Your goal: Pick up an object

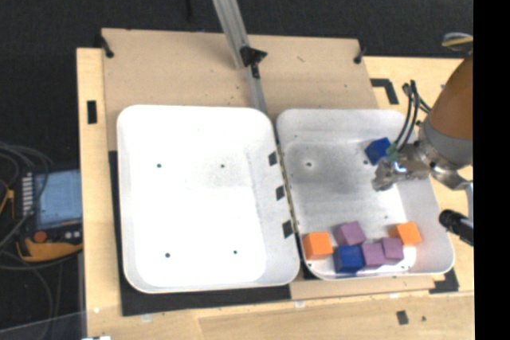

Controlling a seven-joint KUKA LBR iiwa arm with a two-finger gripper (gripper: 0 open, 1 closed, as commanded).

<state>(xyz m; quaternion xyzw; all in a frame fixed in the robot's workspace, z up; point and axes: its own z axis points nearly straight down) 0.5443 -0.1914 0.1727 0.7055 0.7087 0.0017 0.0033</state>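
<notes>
My gripper (pixel 388 173) hangs over the right part of the right bin (pixel 335 131), reaching in from the right under the orange band. A blue block (pixel 377 149) lies just up and left of the fingertips, close to them but not between them. Along the bin's front edge lie several blocks: an orange one (pixel 318 244), a purple one (pixel 349 234), a dark blue one (pixel 348 258), two more purple ones (pixel 374 255) (pixel 392 248), and a second orange one (pixel 408 232).
The left bin (pixel 199 195) sits beside the right one. A slanted metal rail (pixel 227 4) rises from behind the bins' shared edge. A control pendant with cables (pixel 52 207) lies off the bench at far left.
</notes>
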